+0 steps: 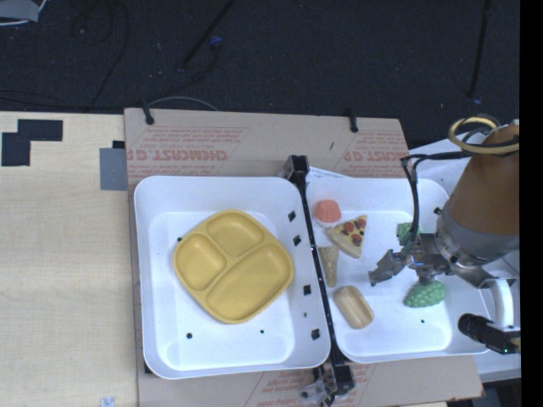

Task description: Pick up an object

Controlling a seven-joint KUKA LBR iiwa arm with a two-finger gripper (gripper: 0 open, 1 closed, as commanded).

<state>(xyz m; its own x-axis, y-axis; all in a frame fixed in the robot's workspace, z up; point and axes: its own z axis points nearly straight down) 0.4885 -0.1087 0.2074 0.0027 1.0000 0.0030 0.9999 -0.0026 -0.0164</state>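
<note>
My gripper (387, 270) hangs low over the middle of the right bin (382, 346), reaching in from the right on the grey arm (484, 202). Nothing shows in its grasp. Just right of it lies a green bunch of grapes (424, 295), partly under the wrist. A tan bread roll (353, 306) lies below and left of the gripper. A pizza slice (350, 234), a pink round piece (327, 211) and a beige wedge (328, 264) lie to its left. A small green item (405, 230) peeks out behind the wrist.
The left bin (161, 227) holds a yellow divided plate (233, 265). A black divider (310, 261) runs between the bins. Black cables (413, 193) loop beside the arm at the right bin's far corner.
</note>
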